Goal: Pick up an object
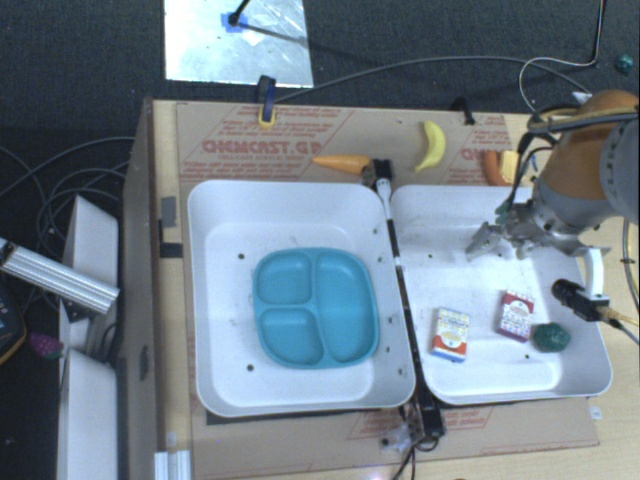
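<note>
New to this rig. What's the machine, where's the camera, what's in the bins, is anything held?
One fixed camera looks down from above at a slant. The grey robot arm with an orange band reaches in from the right. Its two-finger gripper hangs over a bare part of the right white bin, with nothing seen in its grasp. That bin holds a small white-and-orange carton, a small red-and-white box and a dark green round object. The left white bin holds a light blue divided plate. A yellow banana and an orange carrot lie behind the bins.
</note>
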